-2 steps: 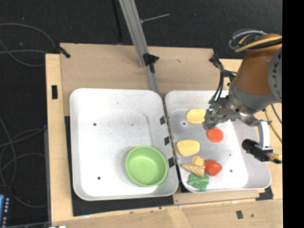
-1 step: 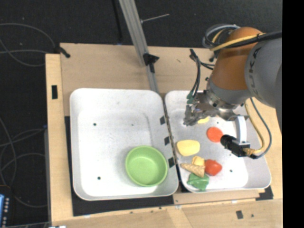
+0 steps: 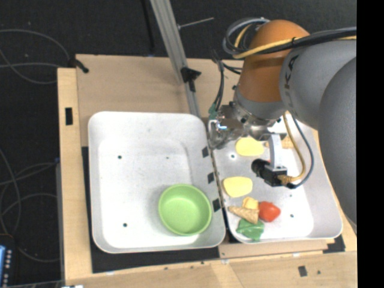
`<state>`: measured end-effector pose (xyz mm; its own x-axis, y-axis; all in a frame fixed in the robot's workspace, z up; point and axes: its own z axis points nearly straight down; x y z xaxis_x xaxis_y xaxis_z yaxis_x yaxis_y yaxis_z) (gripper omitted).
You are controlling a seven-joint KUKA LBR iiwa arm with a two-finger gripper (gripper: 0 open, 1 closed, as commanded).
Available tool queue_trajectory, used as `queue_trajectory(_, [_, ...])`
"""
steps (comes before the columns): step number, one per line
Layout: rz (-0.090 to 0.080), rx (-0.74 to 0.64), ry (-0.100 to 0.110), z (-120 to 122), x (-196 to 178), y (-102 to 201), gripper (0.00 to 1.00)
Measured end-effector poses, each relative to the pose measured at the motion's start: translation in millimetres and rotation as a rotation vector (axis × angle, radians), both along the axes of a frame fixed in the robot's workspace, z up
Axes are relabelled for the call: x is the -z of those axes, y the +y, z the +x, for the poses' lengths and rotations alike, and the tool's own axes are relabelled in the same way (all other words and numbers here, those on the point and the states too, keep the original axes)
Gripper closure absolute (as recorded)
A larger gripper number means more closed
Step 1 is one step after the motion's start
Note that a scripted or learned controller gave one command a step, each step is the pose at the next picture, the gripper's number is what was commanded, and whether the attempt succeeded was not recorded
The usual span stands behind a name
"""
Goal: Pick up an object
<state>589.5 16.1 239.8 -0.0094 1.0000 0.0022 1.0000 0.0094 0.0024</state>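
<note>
My gripper (image 3: 217,132) hangs under the orange wrist band, over the upper left corner of the right bin (image 3: 321,221), close to the wall between the two bins. Just right of it lies a pale yellow piece (image 3: 250,147). A second yellow piece (image 3: 238,186) lies lower in the same bin. Near the bin's front edge sit a red tomato-like item (image 3: 270,211), a tan wedge (image 3: 245,214), a small yellow cube (image 3: 250,204) and a green leafy item (image 3: 249,230). I see nothing held in the gripper.
A green bowl (image 3: 185,209) stands in the front right part of the left bin (image 3: 120,161). A black cable fitting (image 3: 271,171) hangs from the wrist over the right bin. A metal post (image 3: 171,35) rises behind the bins.
</note>
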Motion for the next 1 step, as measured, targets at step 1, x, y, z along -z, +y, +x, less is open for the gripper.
queue_trajectory(1, [0.000, 0.000, 0.001, 13.8, -9.6, 56.8, 1.00])
